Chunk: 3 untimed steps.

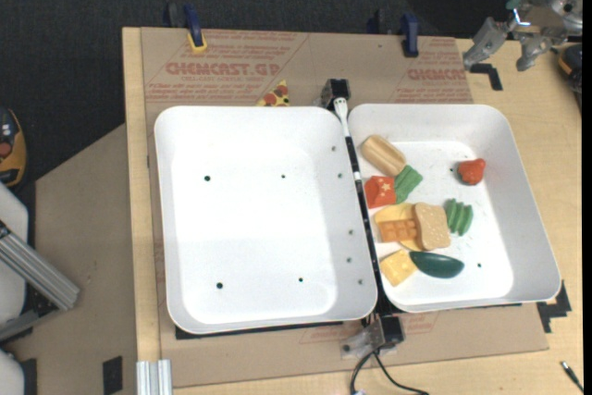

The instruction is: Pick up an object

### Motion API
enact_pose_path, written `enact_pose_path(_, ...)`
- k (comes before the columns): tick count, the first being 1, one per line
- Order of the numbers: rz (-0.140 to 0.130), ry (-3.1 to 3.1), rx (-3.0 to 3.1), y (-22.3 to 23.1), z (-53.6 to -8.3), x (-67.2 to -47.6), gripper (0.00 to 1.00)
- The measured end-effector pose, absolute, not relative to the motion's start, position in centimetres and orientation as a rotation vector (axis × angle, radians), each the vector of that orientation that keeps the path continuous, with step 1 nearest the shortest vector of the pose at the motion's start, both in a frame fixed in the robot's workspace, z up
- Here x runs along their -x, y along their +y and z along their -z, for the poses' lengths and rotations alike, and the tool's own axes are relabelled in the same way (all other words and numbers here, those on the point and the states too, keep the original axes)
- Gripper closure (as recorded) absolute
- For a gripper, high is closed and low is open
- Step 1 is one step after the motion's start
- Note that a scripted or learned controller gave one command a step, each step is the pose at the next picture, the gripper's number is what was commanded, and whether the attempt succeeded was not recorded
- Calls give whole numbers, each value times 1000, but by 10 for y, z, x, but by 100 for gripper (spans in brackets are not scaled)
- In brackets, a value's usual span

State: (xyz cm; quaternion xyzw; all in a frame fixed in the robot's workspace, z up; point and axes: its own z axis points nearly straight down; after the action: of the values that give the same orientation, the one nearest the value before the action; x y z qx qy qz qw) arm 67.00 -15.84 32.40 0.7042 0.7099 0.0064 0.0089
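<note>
Two shallow bins of smooth white plastic with rounded corners are seen side by side on a brown board printed with red lettering. The left bin (250, 217) shows a bare glossy floor marked by four small dark dots. In the right bin (518, 199) a cluster of toy food is gathered toward the inner wall: a tan bread roll (382, 154), oblong and matte; a red pepper piece (379, 191) touching a green leafy piece (408, 181); an orange waffle (397, 224) with a gridded face; a beige cracker block (432, 227) leaning on it; a yellow wedge (398, 267); and a dark green glossy pod (437, 265). A ridged green piece (459, 216) and a red strawberry (471, 171) lie apart. The gripper (507, 40) is held beyond the far right corner, above the board, fingers spread and nothing between them. Blue clamps (194, 25) are fixed at the board's far edge.
</note>
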Motion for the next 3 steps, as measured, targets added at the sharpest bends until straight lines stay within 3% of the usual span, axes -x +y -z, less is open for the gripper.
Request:
enact_pose_path(1,6,2233,-2222,-110,-206,-665,0)
enact_pose_path(2,3,2226,-2225,-97,-85,-665,0)
enact_pose_path(3,-2,2221,-2220,-98,-103,-667,100)
